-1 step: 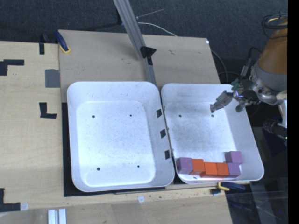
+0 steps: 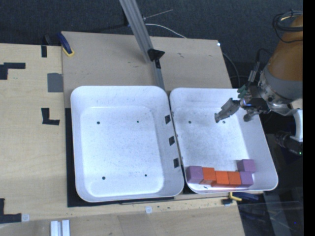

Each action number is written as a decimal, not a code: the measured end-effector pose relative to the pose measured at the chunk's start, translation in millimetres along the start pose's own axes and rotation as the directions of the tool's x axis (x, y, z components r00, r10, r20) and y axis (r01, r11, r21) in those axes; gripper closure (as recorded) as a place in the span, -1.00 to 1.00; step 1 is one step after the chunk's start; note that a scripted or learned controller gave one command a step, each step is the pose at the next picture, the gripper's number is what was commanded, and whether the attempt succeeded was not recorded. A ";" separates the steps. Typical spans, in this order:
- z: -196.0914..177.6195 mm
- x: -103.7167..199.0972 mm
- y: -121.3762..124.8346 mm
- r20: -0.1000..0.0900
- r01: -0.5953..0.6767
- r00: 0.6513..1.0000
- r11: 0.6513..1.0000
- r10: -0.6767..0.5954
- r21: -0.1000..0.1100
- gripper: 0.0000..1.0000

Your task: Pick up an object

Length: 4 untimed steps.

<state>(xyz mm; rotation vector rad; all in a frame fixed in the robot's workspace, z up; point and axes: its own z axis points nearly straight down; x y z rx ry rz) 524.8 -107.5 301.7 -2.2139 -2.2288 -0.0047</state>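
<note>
Two bins: a left bin [image 2: 120, 141] and a right bin [image 2: 221, 136] were seen side by side on the counter [image 2: 113, 58]; the right bin was taken as the landmark.
Blocks: a cluster of purple and orange blocks [image 2: 221, 175] was found packed along the near wall of the right bin, toward its near right corner, with one purple block [image 2: 246, 165] set on or just behind the row's right end.
Gripper: the gripper [image 2: 225, 110] was seen above the far part of the right bin, reached in over its right rim; whether it was spread or pressed together could not be told, and nothing was seen between its tips.
Blocks relative to gripper: the cluster lay well apart from the gripper, at the opposite, near end of the right bin.
Risk, crowding: the blocks were judged to be touching one another and the bin wall, so a descent could land on top of a block or wedge between two without a clean pinch.
Risk, wall: a strike on the near wall or corner of the right bin was judged likely if the approach was made too close to it.
Risk, empty descent: a closure on nothing was judged certain if the gripper was lowered where it stood.
</note>
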 end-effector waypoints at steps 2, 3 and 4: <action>26.7 29.2 -8.2 0.003 -0.009 1.000 1.000 0.009 0.007 -1.00; -0.8 33.6 -5.0 0.002 -0.004 1.000 1.000 0.004 0.001 -1.00; -1.5 62.7 -31.2 0.001 -0.002 1.000 1.000 0.002 0.005 -1.00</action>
